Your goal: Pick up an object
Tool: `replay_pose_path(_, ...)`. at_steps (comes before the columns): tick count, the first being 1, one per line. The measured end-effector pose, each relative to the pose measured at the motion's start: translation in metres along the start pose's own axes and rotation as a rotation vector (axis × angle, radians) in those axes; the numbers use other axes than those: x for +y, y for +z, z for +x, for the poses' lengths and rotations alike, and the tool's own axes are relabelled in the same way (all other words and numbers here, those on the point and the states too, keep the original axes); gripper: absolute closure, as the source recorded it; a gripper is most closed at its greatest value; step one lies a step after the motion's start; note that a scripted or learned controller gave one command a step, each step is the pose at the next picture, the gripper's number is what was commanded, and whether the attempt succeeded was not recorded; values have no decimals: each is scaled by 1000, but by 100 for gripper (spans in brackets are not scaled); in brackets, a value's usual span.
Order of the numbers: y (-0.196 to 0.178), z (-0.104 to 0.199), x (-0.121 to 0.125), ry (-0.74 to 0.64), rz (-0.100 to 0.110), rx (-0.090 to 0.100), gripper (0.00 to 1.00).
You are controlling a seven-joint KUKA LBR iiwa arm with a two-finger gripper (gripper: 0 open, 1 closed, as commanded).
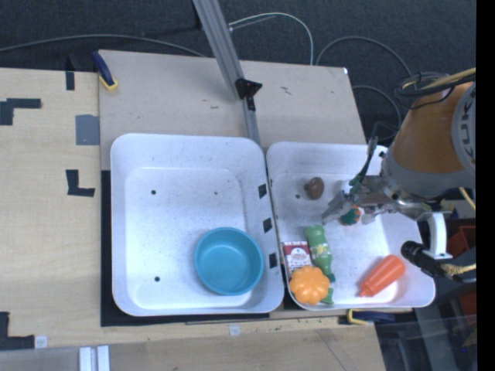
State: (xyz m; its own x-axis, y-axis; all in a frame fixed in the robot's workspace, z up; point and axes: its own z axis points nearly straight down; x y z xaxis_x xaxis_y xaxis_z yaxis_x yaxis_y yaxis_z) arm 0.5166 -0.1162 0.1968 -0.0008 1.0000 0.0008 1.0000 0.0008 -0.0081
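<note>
Over the right bin [402, 296], the gripper [349, 209] is hanging low above the white floor, with a small green thing [350, 217] showing right under it; whether the claw is gripping it, I cannot tell. Just beside it, toward the bin's upper middle, a small brown object [314, 187] is lying. Near the bottom edge, an orange carrot [380, 276], a green bottle [318, 250], a red carton [296, 255] and an orange pumpkin [310, 284] are sitting. A blue bowl [227, 261] is resting in the left bin [128, 207].
</note>
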Motion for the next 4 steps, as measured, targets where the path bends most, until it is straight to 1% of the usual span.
replay_pose_path(1, 45, 4, 2, -1, 0, 0, 0)
replay_pose_path(2, 90, -1, 3, 0, 0, 0, 0)
replay_pose_path(3, 78, -1, 4, -2, -3, 0, 100)
replay_pose_path(4, 21, 9, 7, -2, -12, -1, 100)
